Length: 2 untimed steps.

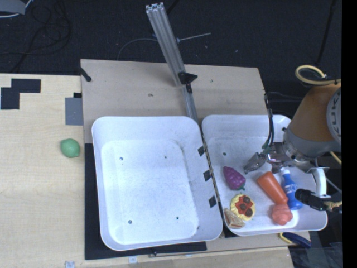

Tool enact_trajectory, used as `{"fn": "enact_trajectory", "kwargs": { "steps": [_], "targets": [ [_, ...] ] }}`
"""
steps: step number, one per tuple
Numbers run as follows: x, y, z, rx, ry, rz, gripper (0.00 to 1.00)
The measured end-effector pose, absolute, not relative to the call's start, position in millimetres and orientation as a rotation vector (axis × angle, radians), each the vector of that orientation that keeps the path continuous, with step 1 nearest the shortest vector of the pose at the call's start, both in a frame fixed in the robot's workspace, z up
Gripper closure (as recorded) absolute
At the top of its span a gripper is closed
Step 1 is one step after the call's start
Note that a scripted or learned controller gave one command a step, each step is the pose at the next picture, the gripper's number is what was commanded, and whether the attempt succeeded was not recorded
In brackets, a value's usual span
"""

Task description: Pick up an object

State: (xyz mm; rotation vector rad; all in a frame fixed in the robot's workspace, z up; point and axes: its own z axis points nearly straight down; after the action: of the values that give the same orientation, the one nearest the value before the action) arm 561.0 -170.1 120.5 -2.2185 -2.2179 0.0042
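The right bin [240,130] holds a purple grape-like toy [234,177], an orange carrot-shaped toy [271,186], a blue and white bottle [290,188], a pink lump [281,214] and a yellow pizza-slice toy [242,207]. My gripper [257,162] hangs low over this bin, just above and right of the purple toy and just left of the orange toy's top end. Its fingers [252,164] look spread, with nothing between them. The arm's orange band [313,116] rises to the right.
The left bin [106,128] lies beside the right one, joined by black clips [206,175]. A green ball [70,148] rests on the wooden bench far left. A metal strut [170,43] slants up from between the bins' far edge.
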Motion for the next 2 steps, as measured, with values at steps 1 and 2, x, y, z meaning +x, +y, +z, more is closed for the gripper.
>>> {"fn": "enact_trajectory", "kwargs": {
  "steps": [1,2],
  "targets": [
    [561.1,-170,91,-2.221,-2.222,0.001,0.00],
    [561.6,-171,103,-2.225,-2.221,-0.002,1.00]
  ]
}}
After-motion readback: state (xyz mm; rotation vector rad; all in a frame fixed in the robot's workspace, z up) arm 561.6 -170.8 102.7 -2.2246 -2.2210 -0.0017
